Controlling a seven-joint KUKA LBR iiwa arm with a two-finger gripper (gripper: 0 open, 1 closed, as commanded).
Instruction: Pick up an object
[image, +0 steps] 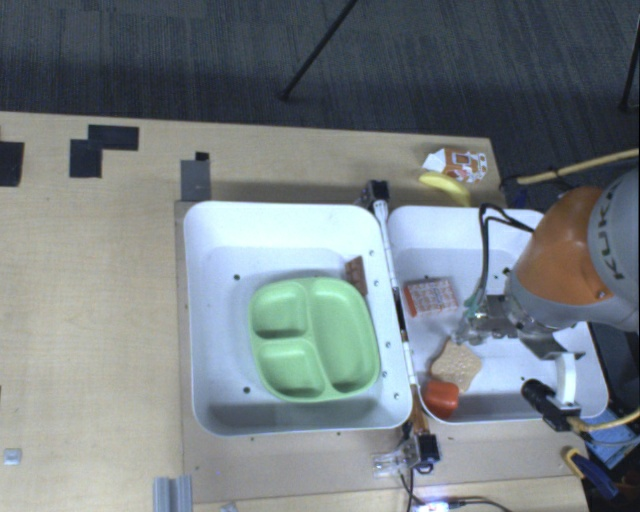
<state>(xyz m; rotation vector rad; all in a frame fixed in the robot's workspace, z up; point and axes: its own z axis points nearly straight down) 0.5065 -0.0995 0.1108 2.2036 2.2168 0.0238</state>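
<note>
Two shallow white bins sit side by side on the pale wood bench. Left bin holds a smooth green divided tray with three compartments. Right bin holds a small red-and-white printed packet, its writing too small to read, a tan rough-looking slab and a glossy red rounded object. Reaching in from the right, the grey arm's orange band bends over this bin; the gripper hangs near the packet and slab, its grip state unclear.
</note>
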